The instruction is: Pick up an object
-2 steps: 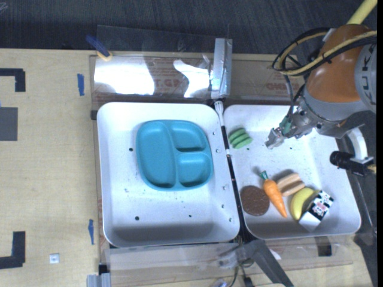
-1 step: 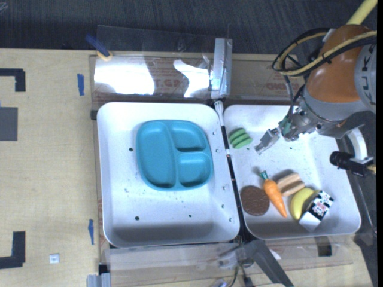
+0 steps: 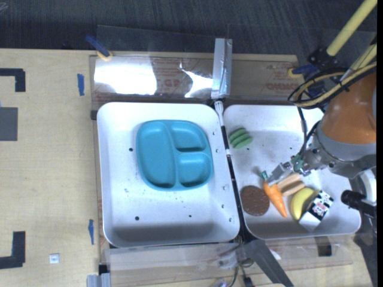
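Note:
The right bin (image 3: 269,133) holds several toy foods. A green ridged piece (image 3: 240,138) lies near its far left corner. A brown round disc (image 3: 255,200) sits at the front left. Beside it lie an orange carrot (image 3: 276,201), a tan block (image 3: 291,185), a yellow banana (image 3: 301,201) and a small white and black box (image 3: 319,208). My gripper (image 3: 289,169) reaches in from the right and hangs low just over the tan block and the carrot's top end. I see nothing clearly held in it.
The left bin (image 3: 119,214) carries a blue divided plate (image 3: 174,153) in its middle. A metal divider post (image 3: 221,67) stands behind the seam between the bins. Yellow and black cables (image 3: 326,79) run at the upper right by the arm.

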